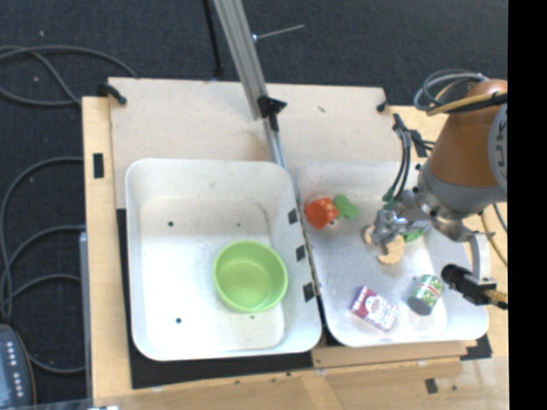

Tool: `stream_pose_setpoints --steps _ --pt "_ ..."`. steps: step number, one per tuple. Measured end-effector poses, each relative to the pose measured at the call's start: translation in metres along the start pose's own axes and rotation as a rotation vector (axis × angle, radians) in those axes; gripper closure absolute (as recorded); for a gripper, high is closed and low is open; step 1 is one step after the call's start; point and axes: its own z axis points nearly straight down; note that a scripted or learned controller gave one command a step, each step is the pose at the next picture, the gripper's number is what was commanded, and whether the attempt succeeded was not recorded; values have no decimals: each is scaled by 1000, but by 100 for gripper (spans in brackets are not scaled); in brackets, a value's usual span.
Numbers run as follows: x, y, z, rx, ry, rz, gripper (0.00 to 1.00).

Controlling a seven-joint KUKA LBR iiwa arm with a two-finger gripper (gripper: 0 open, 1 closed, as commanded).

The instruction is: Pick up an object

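Gripper (389, 231) low over the tan piece (389, 251) — you cannot tell its opening or hold; crowded against it, the piece may skid aside.

No text, number or brand can be read anywhere. Print is borne by two things, both too small and blurred to be made out: a pink box (373, 307) with a white patch, lying near the gripper (389, 231) on its lower side, and a green can (425, 294) with a pale label, lying lower right of the gripper, just beside the box.
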Motion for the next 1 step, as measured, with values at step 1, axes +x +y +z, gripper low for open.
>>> stream_pose_setpoints --steps 1 --pt "-1 2 -51 -2 -1 -1 100"
